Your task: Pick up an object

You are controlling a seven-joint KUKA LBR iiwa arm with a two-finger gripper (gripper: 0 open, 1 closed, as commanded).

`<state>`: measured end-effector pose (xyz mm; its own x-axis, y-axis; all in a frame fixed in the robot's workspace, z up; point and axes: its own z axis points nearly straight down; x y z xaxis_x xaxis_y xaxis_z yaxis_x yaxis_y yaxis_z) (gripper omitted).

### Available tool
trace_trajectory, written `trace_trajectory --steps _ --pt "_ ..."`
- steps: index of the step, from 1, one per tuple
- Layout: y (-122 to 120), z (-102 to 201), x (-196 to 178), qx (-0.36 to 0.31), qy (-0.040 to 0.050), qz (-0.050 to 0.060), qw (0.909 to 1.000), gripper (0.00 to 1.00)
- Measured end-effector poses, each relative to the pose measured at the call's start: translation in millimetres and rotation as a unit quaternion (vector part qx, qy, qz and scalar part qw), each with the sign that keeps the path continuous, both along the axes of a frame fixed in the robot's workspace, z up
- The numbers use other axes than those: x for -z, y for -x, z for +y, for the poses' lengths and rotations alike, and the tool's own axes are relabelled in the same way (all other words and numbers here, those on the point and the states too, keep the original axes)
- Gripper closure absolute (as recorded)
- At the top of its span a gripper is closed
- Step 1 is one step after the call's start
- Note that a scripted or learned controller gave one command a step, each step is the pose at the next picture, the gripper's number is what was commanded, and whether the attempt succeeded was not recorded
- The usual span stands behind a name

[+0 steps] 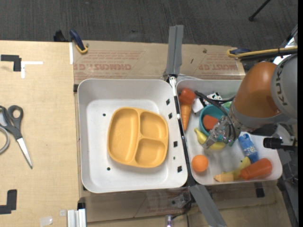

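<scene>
My gripper (219,135) hangs low in the right bin (191,174), just under the arm's orange band (255,91). It is over a yellow banana-shaped toy (204,138) and touches or nearly touches it. A teal bowl (209,111) with an orange-red piece (209,122) inside sits right behind the gripper. An orange ball (200,163) lies in front of it, and a blue bottle (247,146) lies to its right. The arm hides part of the bin's back right.
The right bin also holds a carrot (185,115), a red piece (187,96), a red-orange item (258,168) and a yellow piece (226,176). The left bin (90,141) holds a yellow divided plate (138,137). Scissors (16,131) lie on the bench at the far left.
</scene>
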<state>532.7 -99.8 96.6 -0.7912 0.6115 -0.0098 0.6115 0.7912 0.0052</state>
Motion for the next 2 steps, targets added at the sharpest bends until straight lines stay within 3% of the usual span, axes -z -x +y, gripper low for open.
trace_trajectory --steps 1,2 --pt "8.3 1.7 0.2 0.203 -0.0027 -0.001 0.9792 1.00" --pt "0.9 73.5 -93.7 0.192 -0.0010 0.006 0.9814 1.00"
